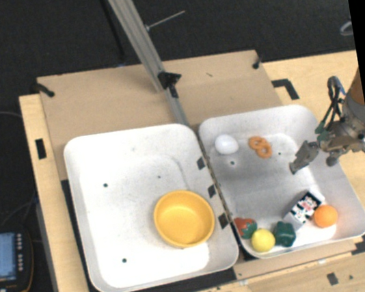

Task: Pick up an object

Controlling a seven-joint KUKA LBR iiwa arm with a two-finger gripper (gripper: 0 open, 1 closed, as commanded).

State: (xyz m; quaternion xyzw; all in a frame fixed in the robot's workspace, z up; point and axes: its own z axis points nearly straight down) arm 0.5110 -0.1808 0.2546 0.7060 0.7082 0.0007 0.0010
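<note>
Orange ball (325, 216) sits in the right bin's (262, 125) near corner.
Beside it lie a black-and-white block (304, 207), a green block (284, 233) and a yellow ball (262, 239). The end effector (316, 155) hangs spread wide above this bin, grasping nothing. A yellow bowl (183, 217) sits in the left bin (112, 160).

At the right edge of the frame: grey metal two-finger pincer (316, 155) with angular grey fingers (301, 156), an orange band (355, 88) above the wrist, and dark looped cables (334, 97) alongside.
</note>
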